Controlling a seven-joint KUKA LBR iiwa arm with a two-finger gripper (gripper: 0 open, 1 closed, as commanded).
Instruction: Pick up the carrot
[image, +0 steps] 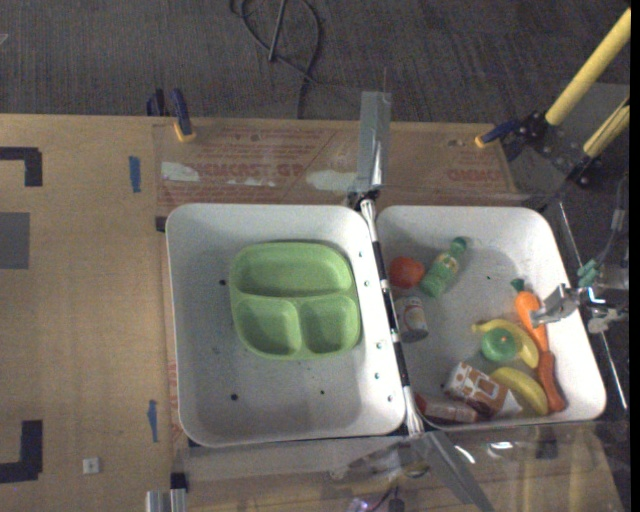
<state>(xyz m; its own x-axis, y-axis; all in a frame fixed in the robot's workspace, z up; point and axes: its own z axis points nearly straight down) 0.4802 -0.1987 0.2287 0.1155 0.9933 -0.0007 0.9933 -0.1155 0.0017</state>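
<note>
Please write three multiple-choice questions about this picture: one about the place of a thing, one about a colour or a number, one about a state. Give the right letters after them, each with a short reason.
1. In which bin does the carrot lie?
A. the left bin, on the tray
B. the right bin, near its right wall
C. outside both bins

2. What colour is the divided tray in the left bin?
A. green
B. red
C. blue

3. How is the small green bottle placed?
A. standing upright on the tray
B. held up in the air
C. lying on its side on the floor of the right bin

Answers:
1 B: the orange carrot lies along the right side of the right bin, where the gripper is.
2 A: the tray is light green all over.
3 C: its long side rests on the bin floor, beside the tomato.
</note>
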